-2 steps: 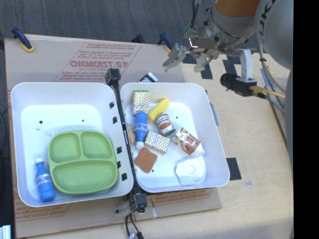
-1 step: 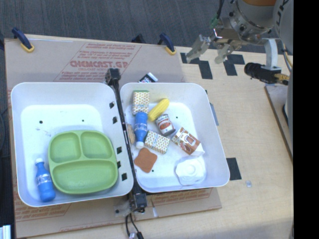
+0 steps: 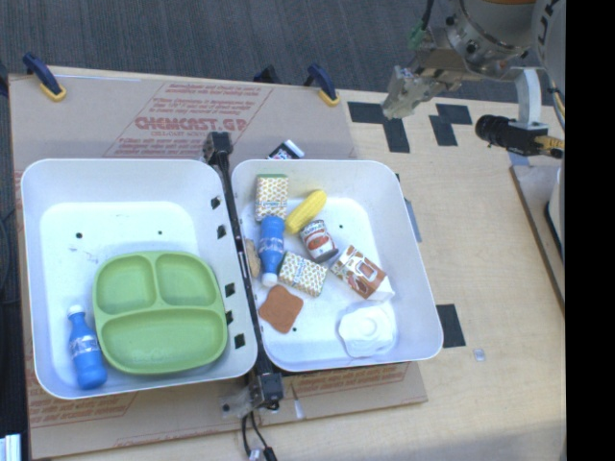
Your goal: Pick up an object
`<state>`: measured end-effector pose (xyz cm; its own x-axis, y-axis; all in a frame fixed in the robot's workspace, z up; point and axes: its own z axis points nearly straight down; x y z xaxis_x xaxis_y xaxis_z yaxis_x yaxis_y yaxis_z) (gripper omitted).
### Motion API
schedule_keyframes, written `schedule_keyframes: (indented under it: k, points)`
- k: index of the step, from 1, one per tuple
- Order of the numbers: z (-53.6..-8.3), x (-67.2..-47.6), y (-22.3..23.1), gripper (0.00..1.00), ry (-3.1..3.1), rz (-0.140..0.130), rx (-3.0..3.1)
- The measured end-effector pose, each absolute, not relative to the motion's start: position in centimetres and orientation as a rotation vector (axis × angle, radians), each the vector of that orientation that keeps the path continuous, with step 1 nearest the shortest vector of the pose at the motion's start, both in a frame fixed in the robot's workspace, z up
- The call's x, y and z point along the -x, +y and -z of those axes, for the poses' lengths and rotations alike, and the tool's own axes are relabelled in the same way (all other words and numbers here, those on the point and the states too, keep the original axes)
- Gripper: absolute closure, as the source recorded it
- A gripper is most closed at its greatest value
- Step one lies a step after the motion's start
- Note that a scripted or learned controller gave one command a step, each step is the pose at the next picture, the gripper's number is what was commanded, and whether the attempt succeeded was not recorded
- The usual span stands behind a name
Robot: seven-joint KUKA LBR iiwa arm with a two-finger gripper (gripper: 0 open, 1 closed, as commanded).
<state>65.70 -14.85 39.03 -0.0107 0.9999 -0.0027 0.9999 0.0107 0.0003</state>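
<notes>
The right bin (image 3: 415, 257) holds several small items: a checkered box (image 3: 272, 197), a yellow corn cob (image 3: 306, 210), a blue bottle (image 3: 271, 246), a small can (image 3: 318, 240), a second checkered box (image 3: 304, 275), a brown-and-white carton (image 3: 359, 272), a brown toast slice (image 3: 280, 308) and a white round cup (image 3: 366, 331). My gripper (image 3: 402, 96) hangs high over the bench, beyond the far right corner of the right bin, well away from every item. Nothing shows in it.
The left bin (image 3: 38, 219) holds a green divided plate (image 3: 159, 311) and a second blue bottle (image 3: 85, 347) at its near left corner. Blue clamps (image 3: 323, 83) pin the cardboard at the back. Black tape marks (image 3: 394, 128) lie on the bench under the gripper.
</notes>
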Motion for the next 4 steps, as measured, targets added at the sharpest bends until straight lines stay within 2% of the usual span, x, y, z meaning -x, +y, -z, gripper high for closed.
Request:
schedule_keyframes:
  k: [1, 2, 3, 4]
  points:
    - [-25.0, -64.8, -16.2, 1.0, 2.23, 0.007, -2.219]
    - [-20.2, -65.6, -10.3, 1.0, 2.232, 0.007, -2.215]
    - [-22.2, -60.0, -13.1, 1.0, 2.23, 0.007, -2.215]
    - [-19.1, -64.2, -8.9, 1.0, 2.232, 0.006, -2.213]
